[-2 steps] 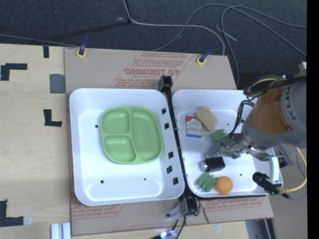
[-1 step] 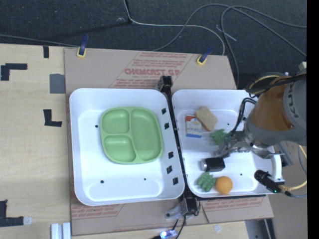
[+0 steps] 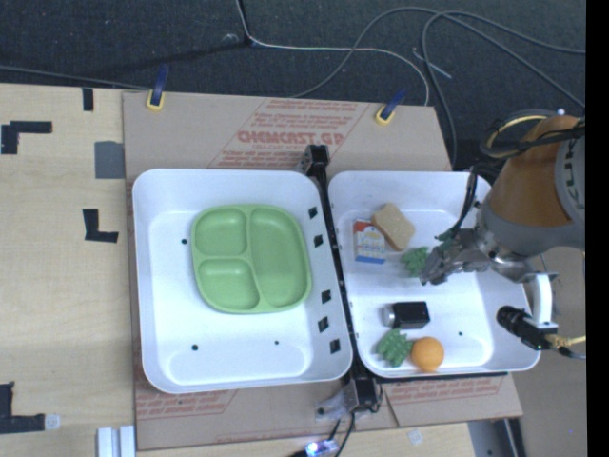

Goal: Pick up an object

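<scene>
Fingers [image 3: 436, 267] reach into the right bin [image 3: 473, 193] at a small green leafy piece [image 3: 415, 259], touching it, but whether they are spread or pinching cannot be told. Around it lie a tan sponge-like block [image 3: 394, 225], a small red-and-blue box [image 3: 368, 241], a black block [image 3: 409, 313], another green piece [image 3: 394, 347] and an orange ball [image 3: 427, 353]. At centre left, the left bin [image 3: 152, 284] holds a green divided plate [image 3: 252, 258]. Both bins sit on cardboard [image 3: 285, 127] over the wooden table [image 3: 48, 284]. Entering from the right edge, the arm [image 3: 538, 193] bends leftward.
</scene>
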You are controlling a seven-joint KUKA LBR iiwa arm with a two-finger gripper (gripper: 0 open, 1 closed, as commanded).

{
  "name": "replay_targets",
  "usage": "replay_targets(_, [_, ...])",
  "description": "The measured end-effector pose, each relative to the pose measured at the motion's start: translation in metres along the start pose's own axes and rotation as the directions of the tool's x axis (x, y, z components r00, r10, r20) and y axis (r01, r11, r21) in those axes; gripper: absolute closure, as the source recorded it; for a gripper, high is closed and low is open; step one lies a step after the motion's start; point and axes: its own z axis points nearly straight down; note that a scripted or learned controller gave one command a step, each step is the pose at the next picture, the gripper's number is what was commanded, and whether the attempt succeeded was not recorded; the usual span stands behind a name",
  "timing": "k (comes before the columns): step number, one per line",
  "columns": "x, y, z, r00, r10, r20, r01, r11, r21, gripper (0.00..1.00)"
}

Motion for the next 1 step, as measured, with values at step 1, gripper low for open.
replay_targets(1, [0.0093,0.007,-0.0509,1.0,0.0,0.001,0.0,1.0,-0.001,1.0])
